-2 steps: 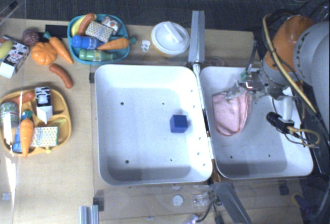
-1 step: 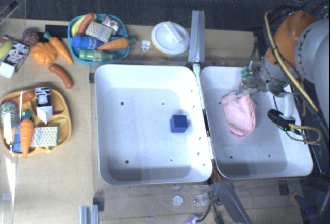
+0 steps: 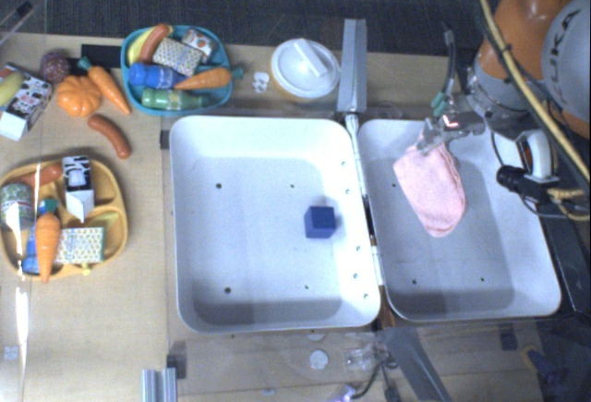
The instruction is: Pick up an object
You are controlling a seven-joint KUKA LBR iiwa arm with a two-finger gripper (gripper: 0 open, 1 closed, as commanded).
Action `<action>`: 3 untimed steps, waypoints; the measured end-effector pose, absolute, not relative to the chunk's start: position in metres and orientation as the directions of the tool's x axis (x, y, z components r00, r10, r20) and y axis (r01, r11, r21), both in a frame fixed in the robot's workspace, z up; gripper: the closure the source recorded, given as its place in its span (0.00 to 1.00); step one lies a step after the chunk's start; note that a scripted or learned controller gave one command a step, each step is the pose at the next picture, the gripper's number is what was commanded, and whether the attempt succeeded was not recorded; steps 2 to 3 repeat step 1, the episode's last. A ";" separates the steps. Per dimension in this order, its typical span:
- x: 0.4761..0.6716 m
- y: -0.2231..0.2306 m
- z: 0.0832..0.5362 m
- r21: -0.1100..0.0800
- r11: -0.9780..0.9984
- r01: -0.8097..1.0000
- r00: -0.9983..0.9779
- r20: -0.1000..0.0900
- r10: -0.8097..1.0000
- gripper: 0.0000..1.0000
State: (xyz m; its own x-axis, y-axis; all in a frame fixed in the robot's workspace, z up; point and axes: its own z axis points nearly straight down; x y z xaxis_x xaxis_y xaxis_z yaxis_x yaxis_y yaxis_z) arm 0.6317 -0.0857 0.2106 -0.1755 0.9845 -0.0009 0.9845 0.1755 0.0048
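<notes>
Pink cloth [image 3: 431,188] hangs from jaws [image 3: 432,143], right bin [image 3: 517,289].

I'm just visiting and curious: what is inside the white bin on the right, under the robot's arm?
A pink cloth lies in the right bin, with the gripper at its upper end. Whatever sits beneath the cloth is covered. The blue cube is in the left bin.

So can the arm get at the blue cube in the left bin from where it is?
Probably yes. The blue cube sits alone in the left bin, nothing over it; the gripper is at the pink cloth next door.
</notes>
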 end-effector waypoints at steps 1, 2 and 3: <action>0.610 -0.079 0.250 0.004 0.374 0.928 -0.374 -0.002 0.928 1.00; 0.610 -0.079 0.250 0.004 0.374 0.928 -0.374 -0.002 0.928 1.00; 0.610 -0.079 0.250 0.004 0.374 0.928 -0.374 -0.002 0.928 1.00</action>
